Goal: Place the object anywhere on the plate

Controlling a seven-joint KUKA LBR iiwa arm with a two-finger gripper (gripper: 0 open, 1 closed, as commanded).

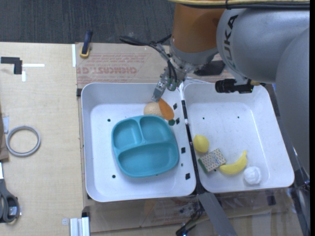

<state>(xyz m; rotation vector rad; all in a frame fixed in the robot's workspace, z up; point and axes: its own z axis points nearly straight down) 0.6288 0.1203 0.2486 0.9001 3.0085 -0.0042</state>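
A blue three-compartment plate lies in the left white bin. Just beyond its far right rim sit a beige rounded object and an orange carrot-like piece, touching each other and resting against the plate's edge. My gripper hangs at the bin's far wall near the divider, a little above and behind these two objects. Nothing visibly hangs from it.
The right bin holds a lemon, a speckled block, a banana and a white lump. On the bench to the left are a tape roll and scissors. The arm's bulk covers the upper right.
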